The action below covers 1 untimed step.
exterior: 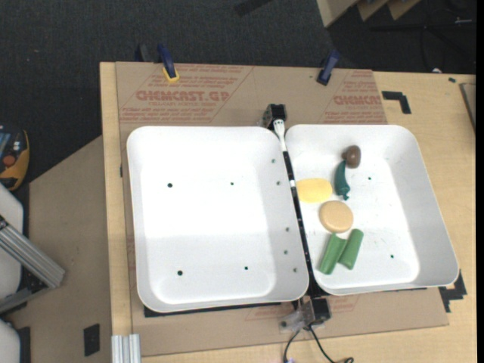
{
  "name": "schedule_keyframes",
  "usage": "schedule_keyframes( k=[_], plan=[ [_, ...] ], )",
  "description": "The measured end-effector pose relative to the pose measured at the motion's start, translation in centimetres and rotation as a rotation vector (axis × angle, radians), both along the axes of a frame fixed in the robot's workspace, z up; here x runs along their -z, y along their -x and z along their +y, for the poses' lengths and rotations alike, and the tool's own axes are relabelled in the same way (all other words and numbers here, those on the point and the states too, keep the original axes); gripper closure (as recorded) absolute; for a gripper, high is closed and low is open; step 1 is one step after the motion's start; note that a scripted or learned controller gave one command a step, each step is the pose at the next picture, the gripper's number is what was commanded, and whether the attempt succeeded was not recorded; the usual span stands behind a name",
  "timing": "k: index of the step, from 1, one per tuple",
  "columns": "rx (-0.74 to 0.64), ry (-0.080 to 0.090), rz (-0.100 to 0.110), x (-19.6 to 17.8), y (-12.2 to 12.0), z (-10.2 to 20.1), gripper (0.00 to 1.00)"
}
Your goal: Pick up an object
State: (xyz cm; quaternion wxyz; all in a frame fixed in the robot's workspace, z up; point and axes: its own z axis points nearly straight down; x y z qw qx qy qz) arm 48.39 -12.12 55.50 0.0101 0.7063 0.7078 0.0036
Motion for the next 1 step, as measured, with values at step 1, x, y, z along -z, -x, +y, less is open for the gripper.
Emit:
schedule_keyframes(
  k=[1],
  plan=[
    [0.000,0.000,0.001,0.03,0.01,0.00,0.00]
  ],
)
